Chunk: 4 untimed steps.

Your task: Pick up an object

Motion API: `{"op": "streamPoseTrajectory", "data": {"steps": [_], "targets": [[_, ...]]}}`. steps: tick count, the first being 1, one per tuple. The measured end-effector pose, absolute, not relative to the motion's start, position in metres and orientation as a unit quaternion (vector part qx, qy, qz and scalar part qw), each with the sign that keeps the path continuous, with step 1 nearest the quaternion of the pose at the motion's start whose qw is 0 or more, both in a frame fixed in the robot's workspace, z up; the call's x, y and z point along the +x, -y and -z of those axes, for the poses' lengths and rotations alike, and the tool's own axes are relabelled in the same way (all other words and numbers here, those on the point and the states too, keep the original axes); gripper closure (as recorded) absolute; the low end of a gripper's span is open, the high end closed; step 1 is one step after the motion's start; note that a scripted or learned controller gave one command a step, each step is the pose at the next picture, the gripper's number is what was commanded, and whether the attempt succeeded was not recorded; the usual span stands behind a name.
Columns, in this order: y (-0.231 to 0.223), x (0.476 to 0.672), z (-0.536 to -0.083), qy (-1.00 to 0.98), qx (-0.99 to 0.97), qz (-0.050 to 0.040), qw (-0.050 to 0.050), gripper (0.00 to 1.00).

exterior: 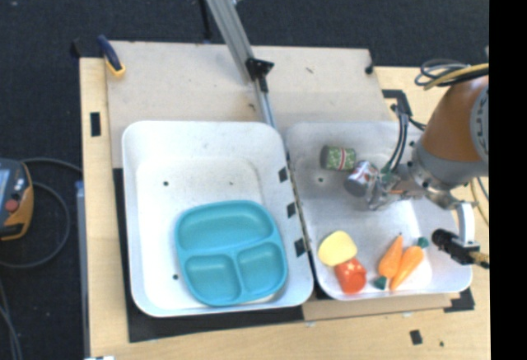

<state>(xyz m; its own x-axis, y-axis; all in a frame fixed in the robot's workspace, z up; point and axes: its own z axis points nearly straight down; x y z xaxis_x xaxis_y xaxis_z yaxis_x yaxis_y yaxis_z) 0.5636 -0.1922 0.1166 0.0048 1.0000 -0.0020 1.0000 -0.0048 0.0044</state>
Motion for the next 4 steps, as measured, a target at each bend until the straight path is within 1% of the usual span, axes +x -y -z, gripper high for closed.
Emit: {"op": "streamPoseTrajectory", "data": {"steps": [1,2,3,4], "targets": [[0.199,0.556,-0.169,-0.706,0.708,-0.0012,0.003,1.0],[0.206,0.554,-0.216,-0.706,0.708,-0.0015,0.004,1.0],[0.206,0.545,-0.27,-0.708,0.706,-0.0015,0.004,1.0],[0.146,0.557,-0.262,-0.71,0.704,-0.0008,0.001,1.0]]}}
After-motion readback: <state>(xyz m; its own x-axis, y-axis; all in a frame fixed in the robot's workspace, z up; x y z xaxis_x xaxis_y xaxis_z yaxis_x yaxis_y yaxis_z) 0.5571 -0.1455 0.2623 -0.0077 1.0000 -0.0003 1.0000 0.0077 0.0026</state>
